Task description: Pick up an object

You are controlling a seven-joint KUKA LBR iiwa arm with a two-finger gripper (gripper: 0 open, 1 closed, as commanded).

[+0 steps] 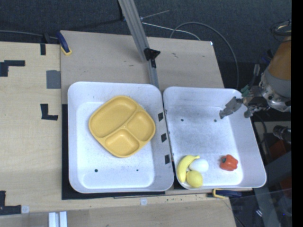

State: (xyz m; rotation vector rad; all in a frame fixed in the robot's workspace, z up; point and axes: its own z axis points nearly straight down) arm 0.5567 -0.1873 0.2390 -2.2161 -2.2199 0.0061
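Currently, the camera view looks down at a slant on a wooden bench (118, 56) carrying two shallow white bins side by side.

Left bin (78, 126): contains one yellow divided plate (121, 126) with three compartments. The plate lies flat, rotated at an angle to the bin walls, in the upper middle of the bin floor.

Right bin (208, 103): contains four small objects, all grouped along the near edge.
- A yellow banana (185, 165) lies in the near left corner, curved, close to the wall shared with the left bin.
- A white egg-shaped object (200, 165) sits just beside the banana, touching it on its right.
- A yellow lemon-like object (194, 178) sits just below the egg, against the near rim and touching the banana's lower end.
- A red pepper-like object (228, 162) sits apart from that cluster, toward the near right corner.

Arm: the grey arm enters from the right of the view, with the orange band (280, 63) visible above the wrist. The gripper (236, 107) is positioned over the upper right part of the right bin, near its right wall, and well apart from all four objects. Its two fingers (229, 109) point to the left and down, spread apart with a visible gap. Nothing lies between them.

A grey metal post (135, 25) runs diagonally from the top of the view down to the gap between the two bins. A thin cable (189, 27) loops across the bench above the right bin.
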